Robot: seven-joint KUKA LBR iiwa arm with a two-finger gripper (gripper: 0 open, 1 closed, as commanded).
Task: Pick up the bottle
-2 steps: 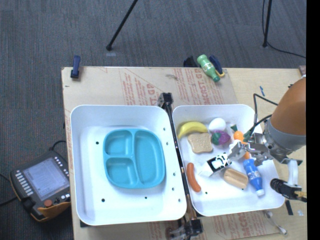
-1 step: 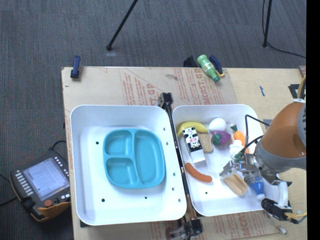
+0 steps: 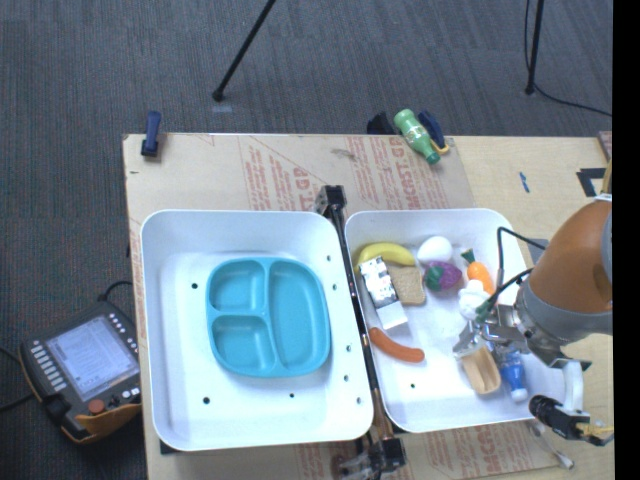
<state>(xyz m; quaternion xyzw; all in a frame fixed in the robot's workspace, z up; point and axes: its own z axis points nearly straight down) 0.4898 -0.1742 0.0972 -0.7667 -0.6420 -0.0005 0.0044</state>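
- teal divided plate (image 3: 268, 316) in left bin (image 3: 160, 268)
- banana (image 3: 385, 254), hot dog (image 3: 396, 345), toast slice (image 3: 408, 286) in right bin (image 3: 430, 420)
- teach pendant (image 3: 80, 370) on floor, left of bench

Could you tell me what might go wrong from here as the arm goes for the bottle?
The end effector sits over a crowded corner of the right bin: the blue bottle lies right beside a tan scoop-like piece, so the arm may catch that instead. The bottle also lies close to the bin's near wall, which could block a finger. A green bottle lies outside the bins on the bench, so the target could be mistaken.
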